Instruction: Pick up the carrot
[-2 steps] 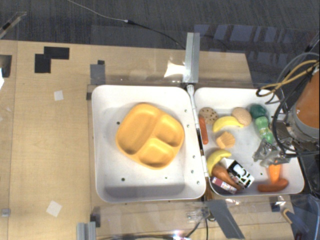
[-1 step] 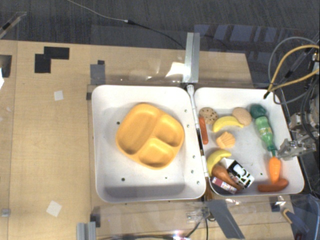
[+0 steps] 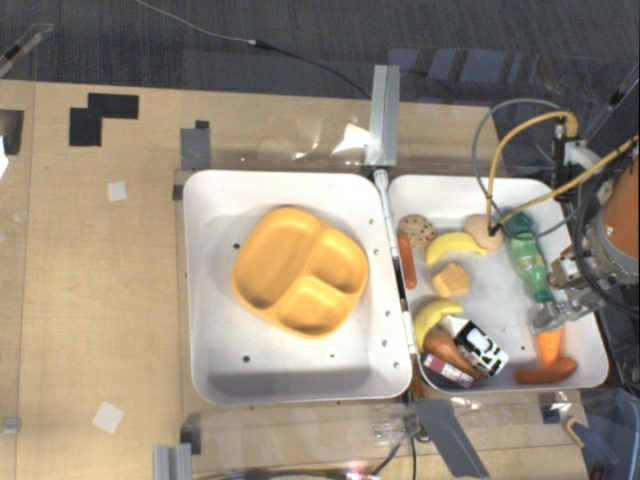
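- Two shallow white plastic bins side by side on a pale wooden bench (image 3: 90, 298), seen from above at a slant
- In the left white bin (image 3: 215, 368): a yellow-orange plastic plate with three compartments (image 3: 300, 270), lying near the middle
- In the right white bin (image 3: 500, 193): a crowd of toy foods and small items
- Short orange toy carrot (image 3: 549, 345) near the right bin's lower right corner, just above a long red-orange sausage-shaped piece (image 3: 545, 372)
- Grey robot arm with orange band (image 3: 615, 223) reaching in from the right edge, yellow and grey cables looping above it
- Metal two-finger gripper (image 3: 553, 314) hovering just above the carrot's upper end; cannot tell whether open or closed, and nothing seen gripped
- Green plastic bottle (image 3: 527, 258) lying left of the arm, beside the gripper
- Two yellow toy bananas, one upper (image 3: 452, 247), one lower (image 3: 434, 317), with a tan block (image 3: 451, 281) between them
- Speckled round cookie (image 3: 417, 230) and a thin red-orange stick (image 3: 407, 261) along the bin's left side
- Black-and-white toy car (image 3: 482, 350) near the bottom edge
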You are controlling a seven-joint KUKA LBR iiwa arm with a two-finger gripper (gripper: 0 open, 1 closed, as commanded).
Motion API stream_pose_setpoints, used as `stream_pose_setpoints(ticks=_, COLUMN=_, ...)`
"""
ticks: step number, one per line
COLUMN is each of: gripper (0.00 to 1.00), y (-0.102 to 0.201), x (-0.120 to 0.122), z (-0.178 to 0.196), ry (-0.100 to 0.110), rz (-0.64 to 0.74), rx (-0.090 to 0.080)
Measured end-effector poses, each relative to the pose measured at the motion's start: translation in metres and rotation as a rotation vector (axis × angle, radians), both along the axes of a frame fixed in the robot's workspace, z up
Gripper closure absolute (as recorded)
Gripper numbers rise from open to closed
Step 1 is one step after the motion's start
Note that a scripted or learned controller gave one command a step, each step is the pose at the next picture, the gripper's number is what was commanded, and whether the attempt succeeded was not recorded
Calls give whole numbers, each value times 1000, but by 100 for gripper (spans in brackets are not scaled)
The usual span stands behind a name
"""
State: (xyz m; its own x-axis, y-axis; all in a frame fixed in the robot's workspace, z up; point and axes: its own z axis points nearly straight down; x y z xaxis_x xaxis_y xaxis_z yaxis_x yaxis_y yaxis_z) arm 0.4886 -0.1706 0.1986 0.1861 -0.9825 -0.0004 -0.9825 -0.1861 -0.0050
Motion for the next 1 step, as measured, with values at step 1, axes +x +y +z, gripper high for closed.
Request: stream_pose_setpoints(ticks=1, gripper=100, y=1, x=3, z=12, ry=-7, rz=-4, rx=1)
